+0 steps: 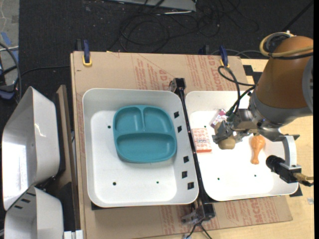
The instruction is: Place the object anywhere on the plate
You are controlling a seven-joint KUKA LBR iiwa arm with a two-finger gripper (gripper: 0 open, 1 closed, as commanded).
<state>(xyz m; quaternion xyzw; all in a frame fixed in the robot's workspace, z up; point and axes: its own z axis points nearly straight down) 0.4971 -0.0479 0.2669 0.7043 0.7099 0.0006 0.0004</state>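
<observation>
Cardboard-topped bench [149,68] over dark floor; the hand [224,133], grip unclear, hovers between a card [201,139] and toy drumstick [257,147]; teal plate [144,133] beyond the card

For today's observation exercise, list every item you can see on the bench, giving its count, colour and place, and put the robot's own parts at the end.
shallow white plastic bins: two, white, side by side on the bench.
teal three-compartment plastic plate: one, teal, in the left bin.
small red-and-white printed card: one, by the right bin's left wall.
pink-and-white wrapped packet: one, upper middle of the right bin.
round tan ball-like object: one, tan, right bin, directly at the claw.
orange toy drumstick: one, orange, right bin, right of the tan object.
claw: one, grey metal, over the right bin.
arm: one, grey with orange band, entering from the right.
</observation>
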